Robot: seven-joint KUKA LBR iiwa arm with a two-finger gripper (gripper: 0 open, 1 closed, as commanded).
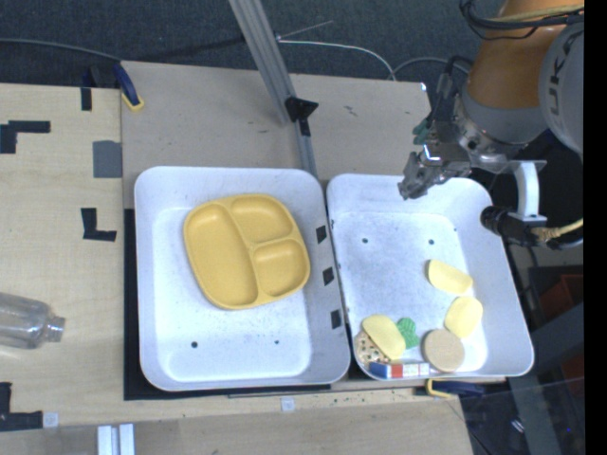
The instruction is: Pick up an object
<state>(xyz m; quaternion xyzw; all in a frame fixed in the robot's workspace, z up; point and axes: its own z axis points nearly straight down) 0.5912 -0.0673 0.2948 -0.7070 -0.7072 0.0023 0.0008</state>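
Several small objects (446, 313) cluster at five o'clock in my right bin (379, 254); my claw (415, 186) hangs at its one o'clock rim, grip unreadable, clear for choosing.

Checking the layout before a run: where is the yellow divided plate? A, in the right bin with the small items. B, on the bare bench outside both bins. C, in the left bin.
C: the plate lies flat inside the left bin, while the small yellow pieces sit in the right bin.
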